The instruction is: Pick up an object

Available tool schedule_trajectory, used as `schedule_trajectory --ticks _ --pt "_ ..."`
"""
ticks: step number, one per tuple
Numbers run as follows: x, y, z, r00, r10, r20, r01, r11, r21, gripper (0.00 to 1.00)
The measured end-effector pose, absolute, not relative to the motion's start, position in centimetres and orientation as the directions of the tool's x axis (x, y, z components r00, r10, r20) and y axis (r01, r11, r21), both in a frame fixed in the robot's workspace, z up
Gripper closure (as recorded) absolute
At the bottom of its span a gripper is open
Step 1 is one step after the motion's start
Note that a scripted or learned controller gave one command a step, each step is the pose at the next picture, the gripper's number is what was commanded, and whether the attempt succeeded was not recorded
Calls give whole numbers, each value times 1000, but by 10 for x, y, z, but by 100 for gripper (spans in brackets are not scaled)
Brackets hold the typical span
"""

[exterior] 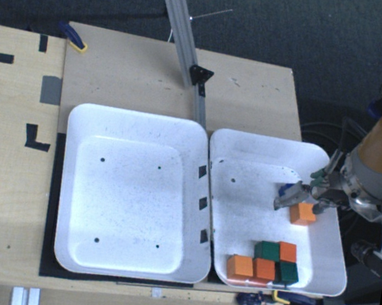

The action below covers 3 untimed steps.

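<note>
gripper (297,198) sits over orange block (303,214) in right bin (263,152); finger state cannot be determined. lift not yet confirmed.

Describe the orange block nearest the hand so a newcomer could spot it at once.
Start at the right bin, the one the arm reaches into. Near its right wall, just under the hand, lies a lone orange block. It sits by itself, apart from the cluster of orange and green blocks packed along the bin's near edge.

White bins (145,123) — smooth, glossy plastic; bench (258,94) — matt wood.
</note>
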State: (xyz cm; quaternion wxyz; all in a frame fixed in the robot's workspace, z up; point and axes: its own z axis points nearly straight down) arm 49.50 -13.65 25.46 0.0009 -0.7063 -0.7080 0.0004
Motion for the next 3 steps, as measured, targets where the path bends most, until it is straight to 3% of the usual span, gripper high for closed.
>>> schedule_trajectory --ticks 1,3 --pt "495 -137 255 -3 1000 0 1000 3 -2 0" --pt "509 -141 157 -1 1000 0 1000 1 -7 0"
